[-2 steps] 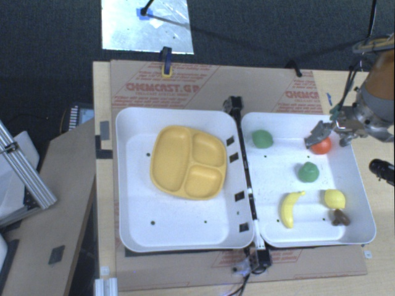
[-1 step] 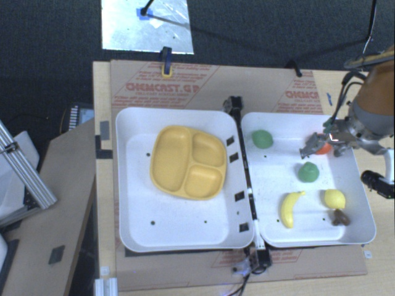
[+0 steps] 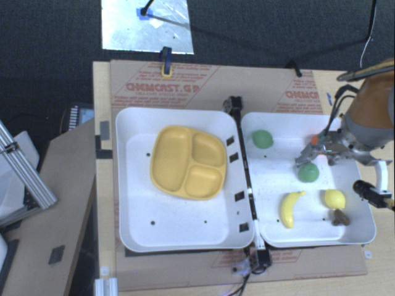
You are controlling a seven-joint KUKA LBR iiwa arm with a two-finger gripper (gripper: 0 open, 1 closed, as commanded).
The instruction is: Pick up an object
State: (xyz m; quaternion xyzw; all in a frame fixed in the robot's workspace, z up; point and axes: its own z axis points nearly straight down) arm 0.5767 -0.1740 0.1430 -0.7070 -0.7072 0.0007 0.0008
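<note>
Two white bins side by side on the bench. In the left bin (image 3: 129, 184), a yellow plate (image 3: 188, 162) with three little parts. In the right bin (image 3: 271, 239), five small things: a green ball (image 3: 262, 139) near the back, a second green ball (image 3: 308, 173) in the middle, then a banana (image 3: 291, 207), a lemon (image 3: 334, 198) and a small brown thing (image 3: 339, 217) near the front.

Low over the right bin, the gripper (image 3: 310, 159), right at the back edge of the second green ball. Maybe touching, too close to tell. Cannot tell whether spread wide or pressed together. Nothing seen pinched, so nothing picked up yet. Most likely thing to grab: the second green ball, just below.

Ways to go wrong from here:

Round and smooth, so easy to knock away. Could roll off toward the banana or the lemon if hit off the middle. Could pop out sideways if squeezed on one side only. Could end up grabbing just air if closed too high. Could bump hard into the bin floor if pushed down too far. Could fall back down if lifted fast with a weak hold.
</note>
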